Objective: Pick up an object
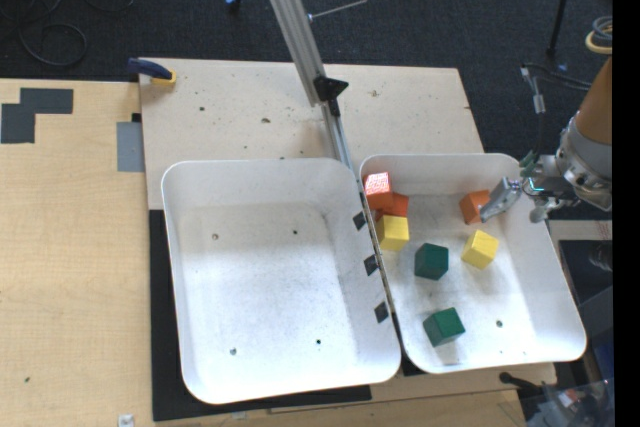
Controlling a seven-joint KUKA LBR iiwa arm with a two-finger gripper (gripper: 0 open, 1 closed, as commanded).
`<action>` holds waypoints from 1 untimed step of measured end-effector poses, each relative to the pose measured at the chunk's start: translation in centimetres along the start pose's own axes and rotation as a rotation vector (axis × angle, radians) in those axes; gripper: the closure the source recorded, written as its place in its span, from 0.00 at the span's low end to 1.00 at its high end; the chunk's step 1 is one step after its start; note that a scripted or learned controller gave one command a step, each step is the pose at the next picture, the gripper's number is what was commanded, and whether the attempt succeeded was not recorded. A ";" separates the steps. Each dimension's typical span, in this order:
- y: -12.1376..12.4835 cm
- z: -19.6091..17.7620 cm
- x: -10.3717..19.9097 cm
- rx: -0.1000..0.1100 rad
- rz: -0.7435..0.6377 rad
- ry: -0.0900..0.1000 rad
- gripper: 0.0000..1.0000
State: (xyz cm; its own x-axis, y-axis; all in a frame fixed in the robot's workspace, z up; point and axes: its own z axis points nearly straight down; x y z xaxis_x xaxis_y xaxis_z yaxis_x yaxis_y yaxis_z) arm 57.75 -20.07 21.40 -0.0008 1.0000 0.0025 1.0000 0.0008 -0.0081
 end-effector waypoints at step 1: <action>0.1 -0.3 0.0 -0.005 -0.001 -0.001 0.00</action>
State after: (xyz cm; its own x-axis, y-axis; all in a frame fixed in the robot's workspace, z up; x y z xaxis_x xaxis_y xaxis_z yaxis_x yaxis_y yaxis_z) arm 57.85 -20.07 21.69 -0.0022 1.0000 0.0010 1.0000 0.0022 -0.0033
